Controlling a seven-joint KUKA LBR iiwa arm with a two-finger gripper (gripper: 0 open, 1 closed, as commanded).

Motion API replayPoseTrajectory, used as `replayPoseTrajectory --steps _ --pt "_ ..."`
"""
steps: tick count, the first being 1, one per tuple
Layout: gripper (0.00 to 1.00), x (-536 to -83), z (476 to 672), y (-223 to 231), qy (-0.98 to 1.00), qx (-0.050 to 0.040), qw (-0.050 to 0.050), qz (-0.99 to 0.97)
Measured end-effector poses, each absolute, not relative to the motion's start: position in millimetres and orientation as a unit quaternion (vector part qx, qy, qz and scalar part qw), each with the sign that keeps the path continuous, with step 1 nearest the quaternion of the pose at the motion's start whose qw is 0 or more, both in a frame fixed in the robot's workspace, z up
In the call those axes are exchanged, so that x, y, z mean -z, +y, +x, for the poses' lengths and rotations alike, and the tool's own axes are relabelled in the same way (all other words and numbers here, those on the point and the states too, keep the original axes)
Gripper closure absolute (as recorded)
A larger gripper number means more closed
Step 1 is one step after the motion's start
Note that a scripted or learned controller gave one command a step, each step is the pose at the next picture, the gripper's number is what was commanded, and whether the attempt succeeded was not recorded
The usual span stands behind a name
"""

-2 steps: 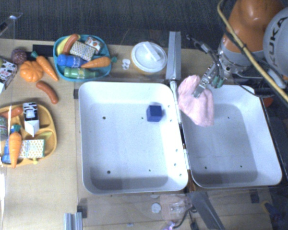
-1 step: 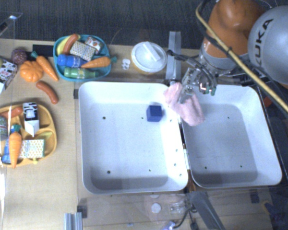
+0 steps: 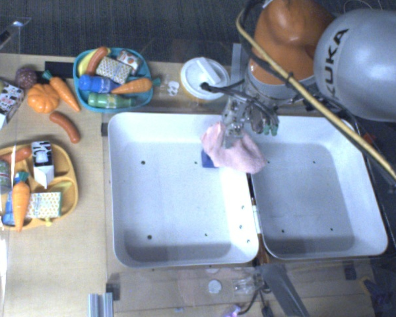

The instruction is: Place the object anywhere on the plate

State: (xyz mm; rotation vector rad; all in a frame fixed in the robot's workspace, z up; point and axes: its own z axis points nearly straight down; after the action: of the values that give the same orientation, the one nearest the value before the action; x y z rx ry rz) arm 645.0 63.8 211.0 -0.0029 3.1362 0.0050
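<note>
1 gripper (image 3: 241, 125) hangs over the 2 bins' shared wall, its narrow fingers pinching a pink cloth (image 3: 232, 152) that droops over something blue (image 3: 208, 159); the carry step looks under way; no plate is plainly identifiable, so the next move calls for finding one, perhaps the white disc (image 3: 204, 76) behind.

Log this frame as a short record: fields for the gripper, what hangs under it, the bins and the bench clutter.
gripper: over the seam between the two bins, at their far edge
pink cloth: bunched directly below the gripper; a grip cannot be confirmed
blue item: peeks out at the cloth's left edge
left bin
right bin
bench left: blue bowl and yellow tray of toy food
</note>
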Motion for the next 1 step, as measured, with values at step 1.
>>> replayPoseTrajectory --steps 1 --pt "1.0 -221.9 637.3 119.2 1.0 -0.0014 0.001 -0.002"
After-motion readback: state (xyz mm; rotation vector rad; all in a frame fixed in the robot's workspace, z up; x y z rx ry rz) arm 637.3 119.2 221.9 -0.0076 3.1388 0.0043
